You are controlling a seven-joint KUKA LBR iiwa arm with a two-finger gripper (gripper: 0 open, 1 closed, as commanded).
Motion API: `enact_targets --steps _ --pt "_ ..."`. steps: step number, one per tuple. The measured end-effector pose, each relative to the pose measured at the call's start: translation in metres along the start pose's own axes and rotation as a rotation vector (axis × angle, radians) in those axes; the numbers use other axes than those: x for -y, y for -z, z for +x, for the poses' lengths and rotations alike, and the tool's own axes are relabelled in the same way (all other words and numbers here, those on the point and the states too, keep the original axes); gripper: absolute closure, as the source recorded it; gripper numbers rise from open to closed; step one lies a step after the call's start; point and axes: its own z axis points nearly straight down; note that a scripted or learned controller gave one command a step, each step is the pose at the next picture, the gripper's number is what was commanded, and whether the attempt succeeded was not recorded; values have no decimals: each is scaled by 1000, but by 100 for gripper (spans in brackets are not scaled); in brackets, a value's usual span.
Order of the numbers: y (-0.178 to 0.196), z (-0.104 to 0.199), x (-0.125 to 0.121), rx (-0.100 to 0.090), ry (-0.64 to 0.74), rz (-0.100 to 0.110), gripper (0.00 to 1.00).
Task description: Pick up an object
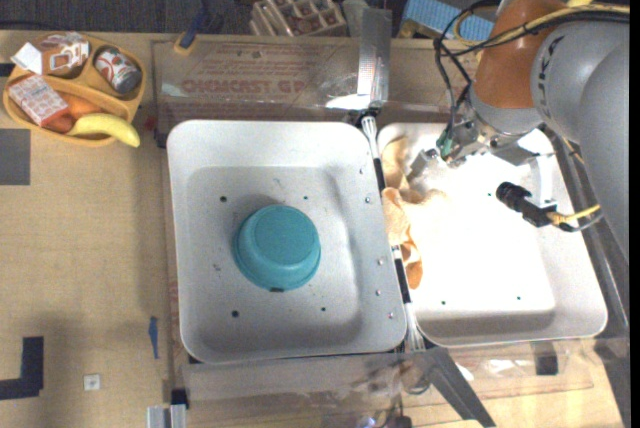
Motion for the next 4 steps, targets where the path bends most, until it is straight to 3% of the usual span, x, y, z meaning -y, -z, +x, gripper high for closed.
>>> enact_targets --steps 1,2,4 --pt "0 0 0 2 47 4 0" --pt "1 15 27 -2 93 -8 0" --pt "1 15 27 -2 93 -8 0"
